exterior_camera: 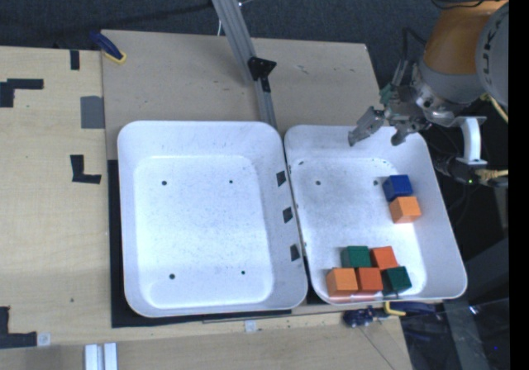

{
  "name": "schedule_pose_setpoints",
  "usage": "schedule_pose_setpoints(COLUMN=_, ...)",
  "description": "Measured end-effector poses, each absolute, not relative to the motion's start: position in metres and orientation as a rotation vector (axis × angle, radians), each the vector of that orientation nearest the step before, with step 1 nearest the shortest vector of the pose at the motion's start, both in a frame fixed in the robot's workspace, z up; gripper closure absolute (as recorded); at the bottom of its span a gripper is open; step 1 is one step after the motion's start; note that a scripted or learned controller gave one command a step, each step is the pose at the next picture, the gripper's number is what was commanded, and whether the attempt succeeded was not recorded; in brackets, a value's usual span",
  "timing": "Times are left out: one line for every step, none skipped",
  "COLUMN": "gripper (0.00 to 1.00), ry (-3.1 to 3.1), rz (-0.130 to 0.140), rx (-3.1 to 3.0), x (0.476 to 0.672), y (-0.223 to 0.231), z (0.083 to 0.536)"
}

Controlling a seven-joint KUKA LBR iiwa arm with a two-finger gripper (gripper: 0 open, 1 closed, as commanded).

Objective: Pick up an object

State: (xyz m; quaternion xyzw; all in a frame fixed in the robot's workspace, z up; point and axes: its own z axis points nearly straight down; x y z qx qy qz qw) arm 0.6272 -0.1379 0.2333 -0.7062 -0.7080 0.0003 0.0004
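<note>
Camera view, left to right: the left bin (132,220) is bare white. The right bin (307,145) has a cluster of orange and green blocks (368,269) at its near edge, and a blue block (397,186) touching an orange block (405,209) near its right wall. The gripper (379,130) hangs over the far right corner, jaws spread and holding nothing. The approach looks under way; next it must travel over a block, likely the blue one nearby, descend, and close.
</note>
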Motion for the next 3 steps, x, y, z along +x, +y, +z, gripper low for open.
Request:
schedule_pose_setpoints(gripper=0.00, ry=-2.224, rz=0.001, rx=-2.218, x=0.627, y=-0.138, z=0.233)
schedule_pose_setpoints(gripper=0.00, ry=-2.220, rz=0.008, rx=-2.218, x=0.623, y=-0.144, z=0.187)
schedule_pose_setpoints(gripper=0.00, ry=-2.219, rz=0.009, rx=-2.216, x=0.621, y=-0.147, z=0.122)
